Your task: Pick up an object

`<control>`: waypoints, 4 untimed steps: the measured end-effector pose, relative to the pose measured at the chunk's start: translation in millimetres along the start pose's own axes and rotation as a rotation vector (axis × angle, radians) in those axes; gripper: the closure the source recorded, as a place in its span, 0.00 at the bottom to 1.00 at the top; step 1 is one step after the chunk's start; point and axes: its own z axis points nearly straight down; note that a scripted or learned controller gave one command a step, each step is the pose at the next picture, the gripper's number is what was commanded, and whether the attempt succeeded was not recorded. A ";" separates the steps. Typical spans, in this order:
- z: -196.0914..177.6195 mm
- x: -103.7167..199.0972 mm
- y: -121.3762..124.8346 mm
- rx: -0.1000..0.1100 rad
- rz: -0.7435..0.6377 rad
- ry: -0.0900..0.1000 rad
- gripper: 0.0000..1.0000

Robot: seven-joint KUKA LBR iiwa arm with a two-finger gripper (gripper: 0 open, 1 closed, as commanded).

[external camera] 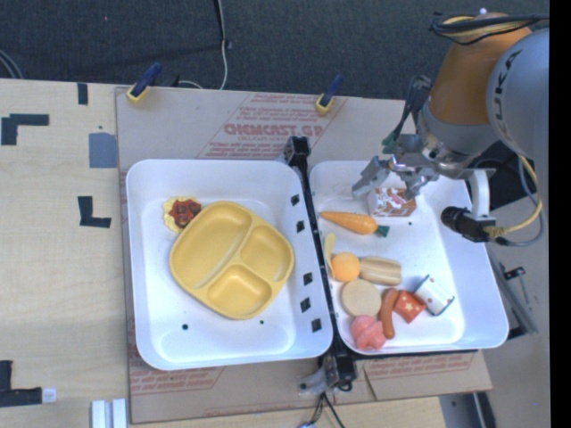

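Observation:
My gripper hangs over the back of the right bin, fingers spread open. Just below and between the fingertips lies a small white and red packet on the bin floor; the fingers are not closed on it. In front of it lies an orange carrot. Further forward sit an orange ball, a tan bun, a round beige biscuit, a pink lump, a red sausage and a red and white piece.
The left bin holds a yellow divided plate and a small red-topped pastry at its back left. A black divider runs between the bins. The grey and orange arm comes in from the upper right.

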 end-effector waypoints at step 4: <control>135.4 -4.9 41.6 0.051 0.018 -0.006 0.00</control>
